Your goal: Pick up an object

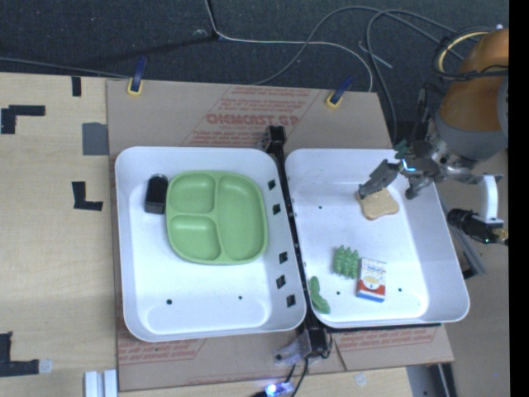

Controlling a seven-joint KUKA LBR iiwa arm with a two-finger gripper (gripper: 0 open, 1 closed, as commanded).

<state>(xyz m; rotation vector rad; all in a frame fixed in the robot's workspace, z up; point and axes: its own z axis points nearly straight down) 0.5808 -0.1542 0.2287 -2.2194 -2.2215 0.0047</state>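
Nearest edge of the counter: light wood, black tape marks on the left side. On it a cardboard sheet with red print, under both bins.

Left bin: white, shallow. Green divided plate sits in its middle, three compartments, flat. Small black block just beside the plate's left rim, touching or nearly so, can't tell which.

Right bin: white, same shape, side by side with the left one, black clips along the shared edge. Near front-left corner, a small green curved piece by the wall. Behind it a green ridged toy, upright-ish. Just beside that on the right, a small box in red, white and blue, lying flat, close to the green toy but apart.

Farther back in the right bin: tan flat piece, looks like a cookie or bread slice, lying on the bin floor. Pincer is right over it, fingers spread apart, released; left fingertip at the tan piece's upper edge, right finger off to the side. Nothing sits between the fingers.

Arm comes in from the right, grey with orange band up top.

Far side: blue and yellow clamps on the cardboard's back edge, cables on dark carpet.
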